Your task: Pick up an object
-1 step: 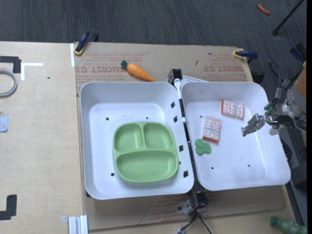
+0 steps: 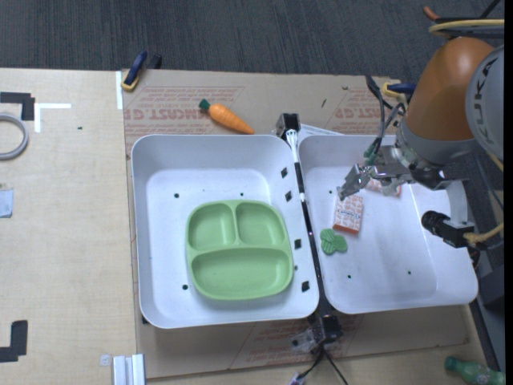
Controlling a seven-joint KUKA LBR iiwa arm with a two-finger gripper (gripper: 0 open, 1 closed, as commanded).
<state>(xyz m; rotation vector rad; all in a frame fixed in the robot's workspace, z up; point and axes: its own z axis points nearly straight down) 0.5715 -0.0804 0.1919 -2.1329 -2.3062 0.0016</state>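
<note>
My gripper [image 2: 353, 184] hangs over the right bin [image 2: 401, 287], near its upper left part, with the arm coming in from the right. Its dark fingers point down and left, just above a small red and white packet [image 2: 349, 214] that lies flat on the bin floor. Nothing shows between the fingers. A small green leafy toy [image 2: 333, 241] lies just below the packet. In the left bin [image 2: 160, 215] sits a green divided plate [image 2: 239, 249].
A toy carrot [image 2: 227, 117] lies on the cardboard behind the left bin. A black clip [image 2: 288, 123] stands at the top of the wall between the bins. A blue and yellow object [image 2: 134, 70] lies at the cardboard's far left corner. A roll of tape [image 2: 10, 136] rests on the bench's left edge.
</note>
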